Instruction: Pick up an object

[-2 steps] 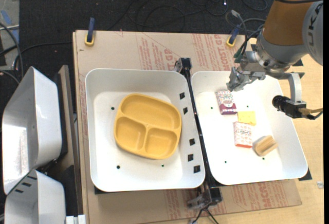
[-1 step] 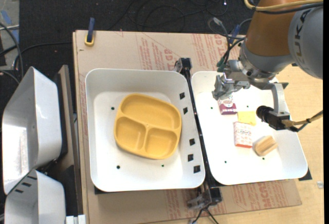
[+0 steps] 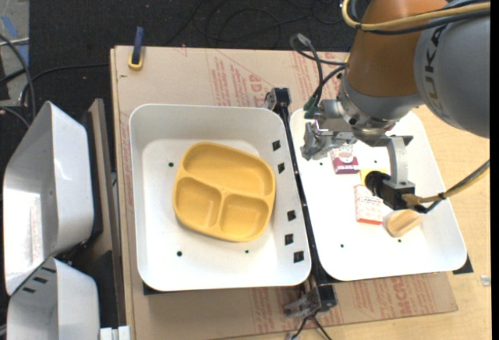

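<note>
Camera view looks down on my bench, where a sheet of cardboard (image 3: 218, 73) lies under two shallow white bins set side by side. My arm comes in from the right, its orange band (image 3: 398, 19) high over the far edge of the right bin (image 3: 437, 249). My gripper (image 3: 321, 139) hangs over that bin's far left part, close to the wall it shares with the left bin (image 3: 148, 175). From this angle I cannot tell whether my gripper is open or closed, and I see nothing that lets me say it holds anything.

Three small things lie in the right bin. A maroon-and-white box (image 3: 345, 162) sits just beside my gripper, on its right and a little nearer the camera. A red-and-white packet (image 3: 367, 206) lies nearer still, towards the middle of the bin. A tan piece (image 3: 403, 222) rests just to the right of the packet; whether the two touch I cannot make out.

The left bin holds one thing, a yellow divided plate (image 3: 224, 192) with three compartments, lying flat near the bin's middle, well apart from my gripper.
</note>
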Motion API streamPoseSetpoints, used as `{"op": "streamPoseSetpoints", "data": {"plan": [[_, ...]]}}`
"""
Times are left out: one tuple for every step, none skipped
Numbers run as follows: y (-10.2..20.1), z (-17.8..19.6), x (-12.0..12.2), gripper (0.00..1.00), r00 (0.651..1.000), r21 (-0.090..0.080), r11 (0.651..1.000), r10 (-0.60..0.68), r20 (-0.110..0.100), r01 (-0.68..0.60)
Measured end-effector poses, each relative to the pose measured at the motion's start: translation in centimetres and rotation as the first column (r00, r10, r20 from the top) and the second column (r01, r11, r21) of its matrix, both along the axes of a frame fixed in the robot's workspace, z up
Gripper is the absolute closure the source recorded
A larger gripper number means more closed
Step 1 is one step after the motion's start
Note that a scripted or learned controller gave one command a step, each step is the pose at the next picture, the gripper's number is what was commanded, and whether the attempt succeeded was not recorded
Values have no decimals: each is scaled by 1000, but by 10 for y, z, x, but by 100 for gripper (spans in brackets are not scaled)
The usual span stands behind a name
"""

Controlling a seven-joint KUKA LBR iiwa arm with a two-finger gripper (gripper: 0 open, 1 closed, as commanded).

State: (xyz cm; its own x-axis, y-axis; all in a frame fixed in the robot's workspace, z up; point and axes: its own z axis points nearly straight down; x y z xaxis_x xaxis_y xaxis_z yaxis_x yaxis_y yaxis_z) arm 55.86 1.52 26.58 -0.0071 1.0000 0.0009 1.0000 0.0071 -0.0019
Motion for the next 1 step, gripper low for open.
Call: {"op": "streamPoseSetpoints", "data": {"plan": [[55,-12,-6,100,1000,0,1000,2,0,-2]]}}
